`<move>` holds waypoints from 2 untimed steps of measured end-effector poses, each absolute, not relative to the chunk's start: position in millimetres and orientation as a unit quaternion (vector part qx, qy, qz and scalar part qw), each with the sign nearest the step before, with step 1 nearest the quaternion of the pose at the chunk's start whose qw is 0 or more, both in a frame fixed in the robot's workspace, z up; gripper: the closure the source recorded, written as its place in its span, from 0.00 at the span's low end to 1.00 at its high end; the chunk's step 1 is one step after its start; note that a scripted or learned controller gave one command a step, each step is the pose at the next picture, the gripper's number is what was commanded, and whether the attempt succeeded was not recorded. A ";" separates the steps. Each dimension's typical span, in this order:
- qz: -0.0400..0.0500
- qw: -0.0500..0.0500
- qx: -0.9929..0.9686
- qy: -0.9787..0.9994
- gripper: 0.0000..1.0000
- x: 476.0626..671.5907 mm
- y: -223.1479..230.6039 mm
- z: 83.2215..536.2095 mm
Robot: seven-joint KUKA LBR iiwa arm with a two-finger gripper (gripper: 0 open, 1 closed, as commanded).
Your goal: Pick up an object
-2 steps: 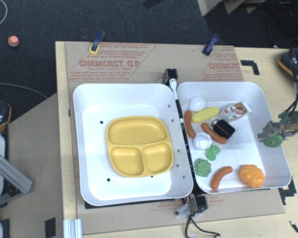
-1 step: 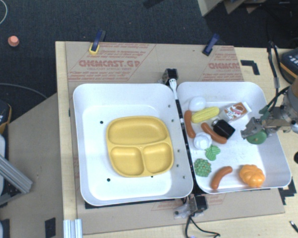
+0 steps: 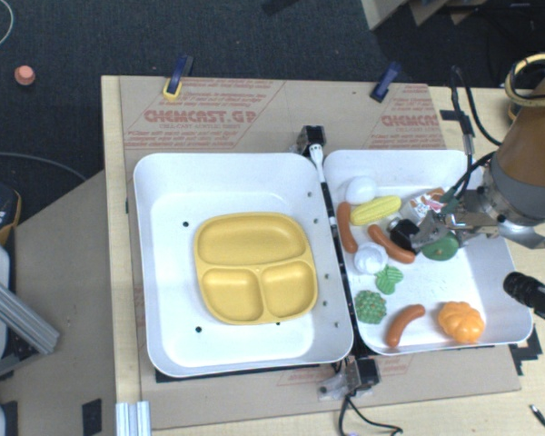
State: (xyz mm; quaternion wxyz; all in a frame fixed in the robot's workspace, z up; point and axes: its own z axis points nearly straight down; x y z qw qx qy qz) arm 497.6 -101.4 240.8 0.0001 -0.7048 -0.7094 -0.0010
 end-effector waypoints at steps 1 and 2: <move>-0.001 0.000 -0.705 -0.709 1.00 513.5 -51.2 231.1; 0.001 0.002 -0.705 -0.709 1.00 507.8 5.4 215.2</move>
